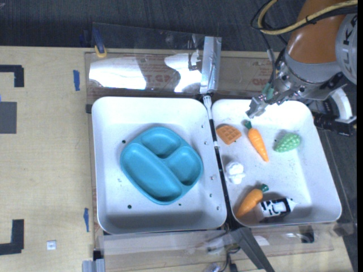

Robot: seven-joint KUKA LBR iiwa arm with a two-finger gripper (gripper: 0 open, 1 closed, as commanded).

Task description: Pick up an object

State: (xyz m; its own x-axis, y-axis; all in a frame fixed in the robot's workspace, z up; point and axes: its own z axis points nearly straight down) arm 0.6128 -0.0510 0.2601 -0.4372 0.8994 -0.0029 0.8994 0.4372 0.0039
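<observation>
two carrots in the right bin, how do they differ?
The slim orange toy carrot lies near the bin's far side, leaf end toward the gripper; the stubby orange toy carrot lies at the near side, touching a black-and-white object. The slim one looks longer and thinner. Both are orange with green tops.

In the right bin lie two carrots (258,143) (250,201), a waffle (228,134), a green bumpy piece (287,142), a white lump (235,171) and a black-and-white item (276,207).
</observation>
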